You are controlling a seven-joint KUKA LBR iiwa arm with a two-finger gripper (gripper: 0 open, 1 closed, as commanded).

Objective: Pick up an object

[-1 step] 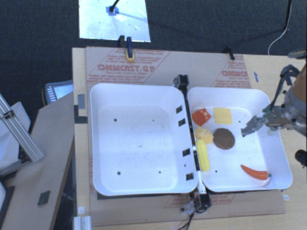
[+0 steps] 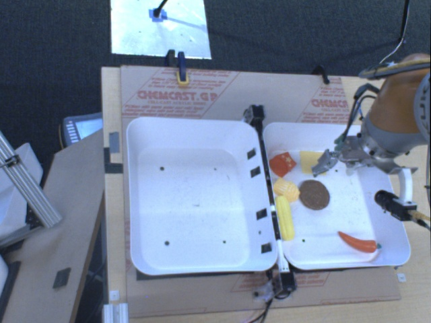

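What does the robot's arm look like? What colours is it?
The arm is fat and round, grey with a big orange band near its end. Thin black cables loop beside it. At its tip sits a small silvery metal gripper with two slim fingers, and a black knob sticks out lower down.

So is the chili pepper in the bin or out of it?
In: the chili pepper lies flat on the right bin's floor.

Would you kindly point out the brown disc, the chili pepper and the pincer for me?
brown disc [image 2: 314,195], camera view, the middle of its flat top.
chili pepper [image 2: 357,241], camera view, the middle of its orange-red body.
pincer [image 2: 323,167], camera view, midway between its fingertips, above the right bin.
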